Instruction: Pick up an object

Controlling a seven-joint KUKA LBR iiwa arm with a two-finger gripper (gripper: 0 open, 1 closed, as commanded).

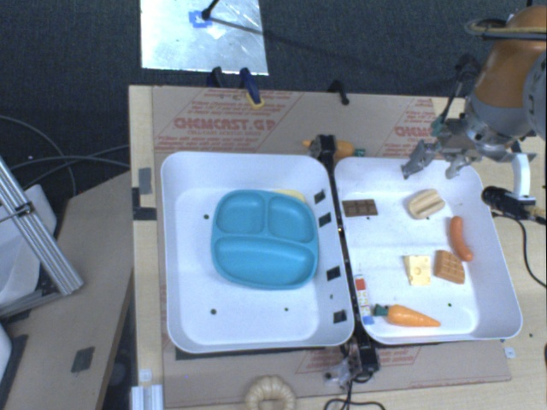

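Gripper (436,162) hung over right bin's (504,314) far edge, metal fingers spread apart, nothing between; lay below on smooth white plastic: ridged bread roll (426,203), glossy sausage (461,238), chocolate bar (360,207), holed cheese (418,271), gridded waffle (449,266), tapered carrot (411,317); sat in left bin (184,229): blue compartment plate (265,238).

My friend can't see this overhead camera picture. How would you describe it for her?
A grey robot arm's tool hangs open over the right white bin, which holds toy foods: chocolate bar, bread roll, sausage, cheese, waffle, carrot. The left bin holds a blue divided plate.
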